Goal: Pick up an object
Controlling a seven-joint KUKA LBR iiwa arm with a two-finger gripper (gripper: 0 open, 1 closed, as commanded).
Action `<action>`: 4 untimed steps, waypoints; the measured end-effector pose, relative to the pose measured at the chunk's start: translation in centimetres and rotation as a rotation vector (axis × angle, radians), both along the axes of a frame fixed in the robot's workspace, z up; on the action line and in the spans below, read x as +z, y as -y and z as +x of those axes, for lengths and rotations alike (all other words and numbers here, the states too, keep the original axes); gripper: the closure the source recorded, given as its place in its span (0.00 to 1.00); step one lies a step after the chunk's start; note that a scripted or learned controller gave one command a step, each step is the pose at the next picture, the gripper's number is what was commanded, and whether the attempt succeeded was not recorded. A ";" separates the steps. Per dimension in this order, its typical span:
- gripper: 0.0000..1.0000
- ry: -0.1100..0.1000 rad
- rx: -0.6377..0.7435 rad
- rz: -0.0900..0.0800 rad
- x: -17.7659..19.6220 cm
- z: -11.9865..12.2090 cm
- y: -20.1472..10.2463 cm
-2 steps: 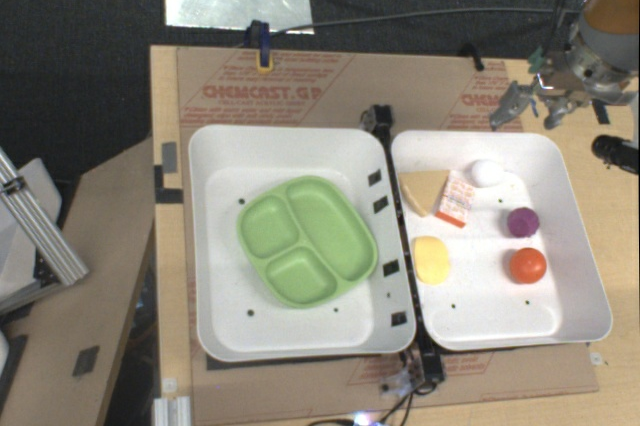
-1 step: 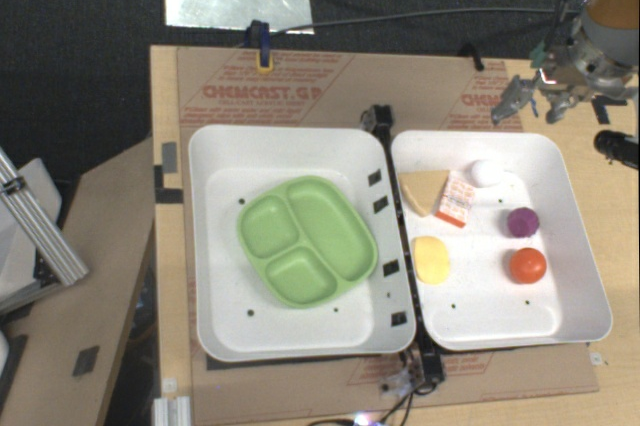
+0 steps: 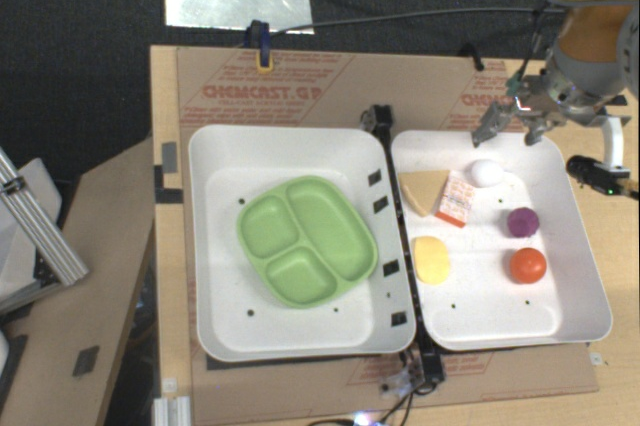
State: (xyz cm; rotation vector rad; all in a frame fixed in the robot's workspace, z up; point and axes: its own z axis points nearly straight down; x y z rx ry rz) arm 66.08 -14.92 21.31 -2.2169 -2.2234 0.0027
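White ball [image 3: 486, 173] lay at far side of right bin [image 3: 575, 304], unlifted. Gripper [image 3: 517, 127] hovered just above far rim, fingers spread, nothing between them. Descent, grasp, lift all left. Orange ball [image 3: 528, 265], purple ball [image 3: 522, 222] sat nearer.

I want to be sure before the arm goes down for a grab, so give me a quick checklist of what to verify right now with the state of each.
1. Tool carries nothing: ok, nothing shows between its fingers.
2. Tool fingers spread for a grab: ok, they stand apart.
3. Tool is over the right bin: ok, near its far edge.
4. A target lies close: ok, the white ball sits just below the tool.
5. Room around the white ball: not ok, the small red and white box lies right beside it.
6. Green tray out of the way: ok, in the left bin.
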 end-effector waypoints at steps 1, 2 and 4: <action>0.00 0.001 0.002 0.000 -4.5 -0.4 -0.7; 0.00 0.002 0.001 0.000 -8.7 -0.7 -1.1; 1.00 0.012 0.002 -0.002 -1.1 0.5 -0.8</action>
